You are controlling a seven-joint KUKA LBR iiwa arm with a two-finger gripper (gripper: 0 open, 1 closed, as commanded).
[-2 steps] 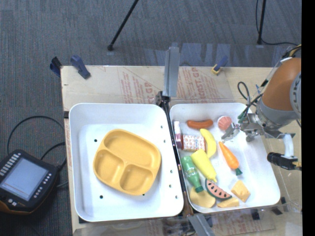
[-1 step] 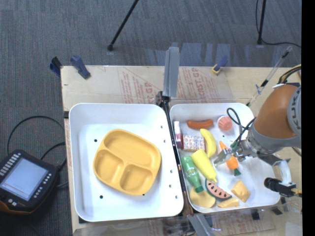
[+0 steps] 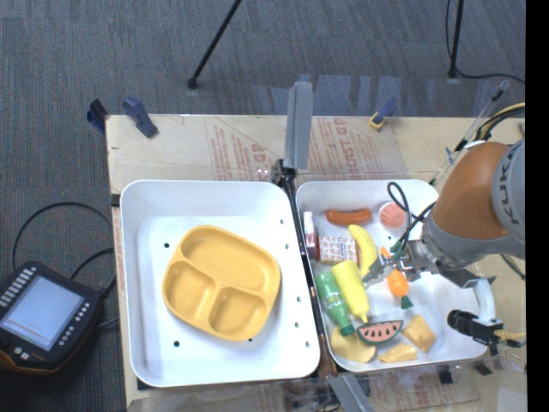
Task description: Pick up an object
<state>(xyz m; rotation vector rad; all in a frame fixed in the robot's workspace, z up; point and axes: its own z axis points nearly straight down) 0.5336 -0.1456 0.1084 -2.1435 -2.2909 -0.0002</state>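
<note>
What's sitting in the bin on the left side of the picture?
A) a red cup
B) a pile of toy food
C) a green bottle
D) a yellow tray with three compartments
D: the left bin holds a yellow divided tray, while the toy food, such as the watermelon slice, lies in the right bin.

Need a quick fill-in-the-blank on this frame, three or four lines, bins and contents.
1. The yellow divided tray lies in the ____ bin of the camera view.
2. The tray has ____ compartments.
3. The watermelon slice lies in the same bin as the banana and the hot dog, namely the ____ one.
4. The arm's band above the right bin is coloured ____.

Missing words: left; three; right; orange
</note>
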